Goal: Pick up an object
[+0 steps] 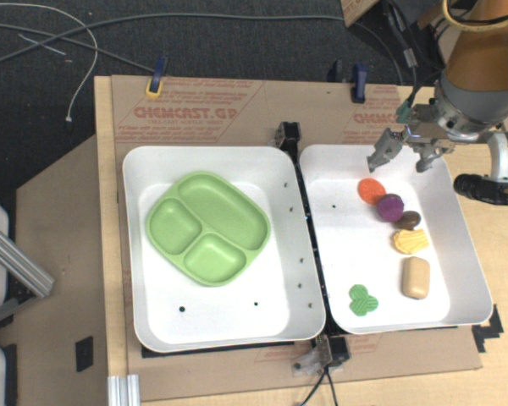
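Observation:
The right bin [339, 227] holds several small toy foods. An orange piece [371, 190] lies near its back, with a purple piece [390, 205] and a small brown piece [409, 220] just beyond it. Below them lie a yellow piece [411, 242], a tan bread-like piece [416, 277] and a green piece [362, 300]. My gripper [403, 157] hangs above the bin's back part, just behind the orange piece. Its two fingers are spread apart with nothing between them.
The left bin [144, 176] holds a green divided plate [207, 227]. A black clamp [288, 134] sits between the bins at the back. Blue clips [158, 76] [358, 83] hold the cardboard base. Cables run across the dark floor behind.

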### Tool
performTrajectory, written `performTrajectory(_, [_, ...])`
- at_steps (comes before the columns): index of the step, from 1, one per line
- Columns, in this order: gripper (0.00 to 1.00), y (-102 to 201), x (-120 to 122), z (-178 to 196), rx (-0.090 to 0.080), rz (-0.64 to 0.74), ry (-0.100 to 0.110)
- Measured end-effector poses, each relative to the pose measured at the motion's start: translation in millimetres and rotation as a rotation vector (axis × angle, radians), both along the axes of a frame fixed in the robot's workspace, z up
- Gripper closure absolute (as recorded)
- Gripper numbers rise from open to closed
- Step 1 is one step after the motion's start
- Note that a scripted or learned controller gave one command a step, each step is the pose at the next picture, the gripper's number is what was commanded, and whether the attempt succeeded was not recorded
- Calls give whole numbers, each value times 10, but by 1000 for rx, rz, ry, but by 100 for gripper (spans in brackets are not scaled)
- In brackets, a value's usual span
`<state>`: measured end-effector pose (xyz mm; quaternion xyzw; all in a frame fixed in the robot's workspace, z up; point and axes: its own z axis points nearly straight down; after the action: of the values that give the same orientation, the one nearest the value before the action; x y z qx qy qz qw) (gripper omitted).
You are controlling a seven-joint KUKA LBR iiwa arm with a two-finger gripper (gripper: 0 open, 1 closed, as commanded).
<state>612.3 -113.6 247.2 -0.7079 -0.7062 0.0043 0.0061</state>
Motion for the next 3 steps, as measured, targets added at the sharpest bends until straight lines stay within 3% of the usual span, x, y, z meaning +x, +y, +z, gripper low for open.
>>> performTrajectory(1, [0, 3, 23, 79, -2, 3, -14])
performTrajectory(3, [0, -73, 5, -1092, -1, 2, -10])
